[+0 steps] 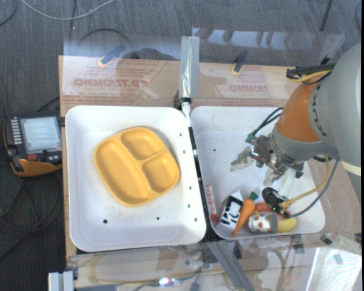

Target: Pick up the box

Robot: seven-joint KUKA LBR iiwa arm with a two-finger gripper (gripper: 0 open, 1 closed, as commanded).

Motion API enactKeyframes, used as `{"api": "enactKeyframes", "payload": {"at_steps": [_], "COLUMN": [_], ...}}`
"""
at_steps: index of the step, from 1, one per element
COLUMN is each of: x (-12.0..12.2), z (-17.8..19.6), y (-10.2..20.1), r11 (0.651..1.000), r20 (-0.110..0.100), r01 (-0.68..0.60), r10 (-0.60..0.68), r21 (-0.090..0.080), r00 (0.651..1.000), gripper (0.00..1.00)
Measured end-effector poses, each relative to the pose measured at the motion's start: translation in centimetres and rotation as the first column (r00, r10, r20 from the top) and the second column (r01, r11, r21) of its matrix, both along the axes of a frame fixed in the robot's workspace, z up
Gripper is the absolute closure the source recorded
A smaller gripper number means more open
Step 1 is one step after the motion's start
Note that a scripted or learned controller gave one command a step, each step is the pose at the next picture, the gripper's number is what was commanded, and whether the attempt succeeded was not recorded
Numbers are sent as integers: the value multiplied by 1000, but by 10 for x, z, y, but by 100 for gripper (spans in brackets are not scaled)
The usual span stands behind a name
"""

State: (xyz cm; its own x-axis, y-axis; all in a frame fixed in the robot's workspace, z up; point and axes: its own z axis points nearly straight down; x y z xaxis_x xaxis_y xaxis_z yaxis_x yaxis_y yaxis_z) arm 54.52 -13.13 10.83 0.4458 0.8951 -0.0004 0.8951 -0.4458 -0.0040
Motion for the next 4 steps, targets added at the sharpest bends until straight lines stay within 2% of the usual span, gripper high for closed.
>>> {"api": "enactKeyframes", "payload": {"at_steps": [1,2,3,4], "x": [88,98,27,57], "z": [91,-11,-18,-17], "y": [-1,4,-17,-17], "r11": [989,995,992,968], "r20": [1,1,15,4], "r01": [150,97,124,250], "r10": [-150,-97,-124,-250], "r21": [-7,-6,-4,-3], "r00": [989,995,992,968], "gripper": [0,0,0,0]}}
